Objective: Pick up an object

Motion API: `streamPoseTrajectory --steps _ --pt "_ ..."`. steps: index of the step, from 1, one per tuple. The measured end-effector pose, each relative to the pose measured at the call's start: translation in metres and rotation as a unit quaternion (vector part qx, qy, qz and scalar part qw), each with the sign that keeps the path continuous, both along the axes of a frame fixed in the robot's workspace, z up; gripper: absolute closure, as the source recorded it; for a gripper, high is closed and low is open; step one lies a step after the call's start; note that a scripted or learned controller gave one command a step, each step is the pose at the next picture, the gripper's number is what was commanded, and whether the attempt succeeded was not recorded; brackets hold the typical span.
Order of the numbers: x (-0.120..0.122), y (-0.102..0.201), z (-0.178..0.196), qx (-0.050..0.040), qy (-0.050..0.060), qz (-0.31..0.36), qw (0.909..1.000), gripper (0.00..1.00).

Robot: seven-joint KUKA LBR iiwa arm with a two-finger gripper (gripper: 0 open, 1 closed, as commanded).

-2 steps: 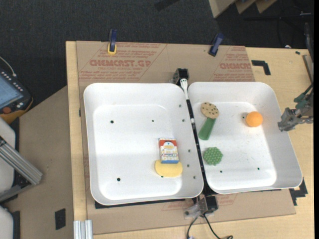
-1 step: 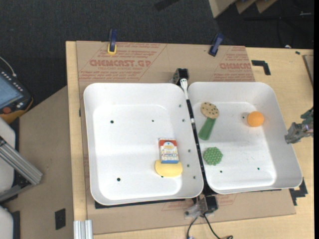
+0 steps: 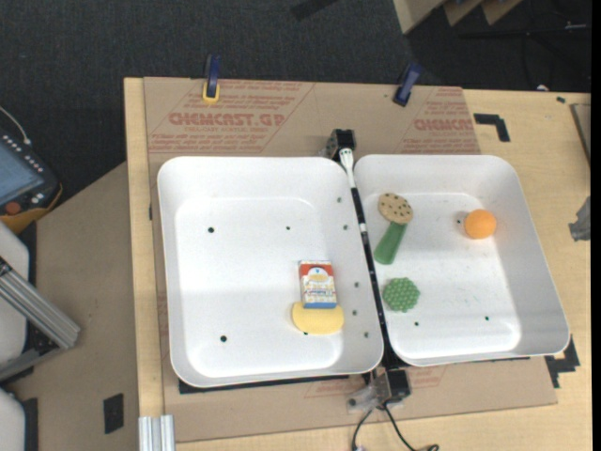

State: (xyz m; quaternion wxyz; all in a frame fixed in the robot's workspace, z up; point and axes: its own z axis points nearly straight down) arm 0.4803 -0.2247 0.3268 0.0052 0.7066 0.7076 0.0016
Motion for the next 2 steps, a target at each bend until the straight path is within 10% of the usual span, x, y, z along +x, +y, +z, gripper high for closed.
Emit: streamPoseTrajectory --steps 1,2 --pt "-0.002 0.001 -0.081 0.0038 0.008 -0.001 1.0 1.0" --pt "0.0 0.0 -0.007 0.0002 0.001 0.0 1.0 1.0"
